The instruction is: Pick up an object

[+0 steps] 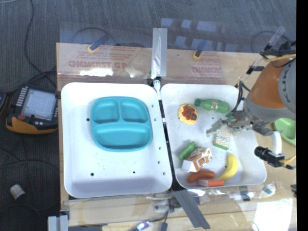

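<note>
Two white bins (72, 177) on cardboard-lined bench (115, 61), grey carpet (48, 13) around.

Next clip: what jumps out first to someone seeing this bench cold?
The big blue divided plate lying alone in the left bin. Next, the heap of toy food in the right bin: a yellow banana, a green bottle and a small pizza. The arm's claw hangs over that bin, just above a speckled packet.

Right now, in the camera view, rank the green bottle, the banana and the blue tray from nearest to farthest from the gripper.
1. Green bottle: up and left of the gripper, in the right bin.
2. Banana: below it, toward that bin's front.
3. Blue tray: far left, in the other bin.
</note>
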You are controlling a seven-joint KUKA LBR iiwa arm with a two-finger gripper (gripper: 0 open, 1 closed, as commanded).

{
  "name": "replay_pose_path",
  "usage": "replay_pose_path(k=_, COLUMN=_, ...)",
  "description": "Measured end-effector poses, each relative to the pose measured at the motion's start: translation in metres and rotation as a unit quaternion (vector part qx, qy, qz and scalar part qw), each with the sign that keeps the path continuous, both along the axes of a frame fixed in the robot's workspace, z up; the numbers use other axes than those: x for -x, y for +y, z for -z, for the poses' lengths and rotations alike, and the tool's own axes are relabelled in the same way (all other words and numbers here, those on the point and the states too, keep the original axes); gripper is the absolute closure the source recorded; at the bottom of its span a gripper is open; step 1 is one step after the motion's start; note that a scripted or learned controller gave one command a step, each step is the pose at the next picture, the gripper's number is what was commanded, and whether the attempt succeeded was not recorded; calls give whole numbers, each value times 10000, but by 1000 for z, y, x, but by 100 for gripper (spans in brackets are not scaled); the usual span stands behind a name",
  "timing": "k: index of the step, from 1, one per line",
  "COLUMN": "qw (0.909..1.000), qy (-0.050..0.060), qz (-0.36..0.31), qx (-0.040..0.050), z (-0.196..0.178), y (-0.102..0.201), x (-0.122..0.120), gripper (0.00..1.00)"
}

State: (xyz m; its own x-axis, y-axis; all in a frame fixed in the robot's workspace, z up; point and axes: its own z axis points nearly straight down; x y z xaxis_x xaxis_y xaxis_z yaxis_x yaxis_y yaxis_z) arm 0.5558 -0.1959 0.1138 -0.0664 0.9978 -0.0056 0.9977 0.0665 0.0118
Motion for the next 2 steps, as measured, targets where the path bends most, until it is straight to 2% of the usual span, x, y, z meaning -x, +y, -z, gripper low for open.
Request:
replay_pose_path(k=1, qw=9990, qy=3, qz=437, qx=-16, z=24, y=-4, x=-9, gripper=0)
replay_pose_path(k=2, qw=9991, qy=10, qz=429, qx=-18, z=15, y=-3, x=-9, gripper=100)
